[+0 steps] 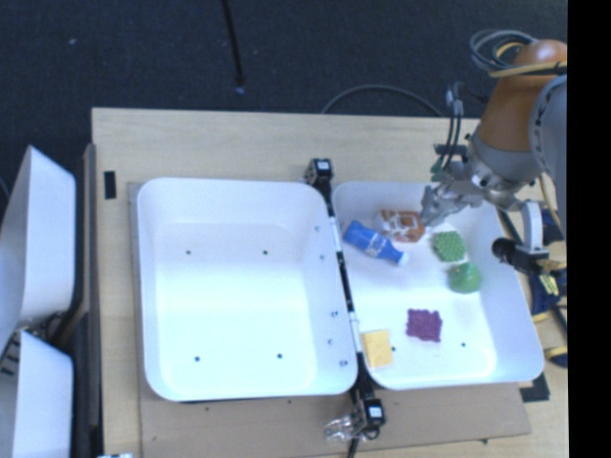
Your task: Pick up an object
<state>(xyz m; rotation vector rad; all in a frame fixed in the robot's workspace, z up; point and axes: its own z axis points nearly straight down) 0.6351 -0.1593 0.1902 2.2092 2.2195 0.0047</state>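
The grey arm with its orange band point(520, 89) reaches in from the right and tilts down into the right-hand shallow white bin point(477, 351). Its two-finger gripper point(430, 216) sits low over the bin's upper middle, right at a small orange-and-white crumpled object point(403, 223). Whether the tool is spread or closed, and whether it has hold of anything, cannot be told from this angle — the tip blends into the object beneath it.

Just left of that orange-and-white piece, touching or nearly touching it, lies a blue, oblong packet with a white end point(370, 242), angled toward the divider between the bins. Just right of the gripper tip is a light green, knobbly block point(448, 246), and below that, close beside it, a darker green rounded lump point(465, 278). These crowd the gripper on both sides.

Farther down the bin, well apart from the tool, rests a purple, bumpy, squarish piece point(424, 324), and near the lower left corner — close to the divider — a flat yellow square point(378, 347).

The left-hand white bin point(172, 208) lies alongside, separated by a dark rail with a black clamp point(319, 171) at its top end and a metal clip point(351, 426) at the bottom. Both bins sit on a pale wooden bench point(239, 141), and a dark cable point(229, 27) runs across the floor above it.
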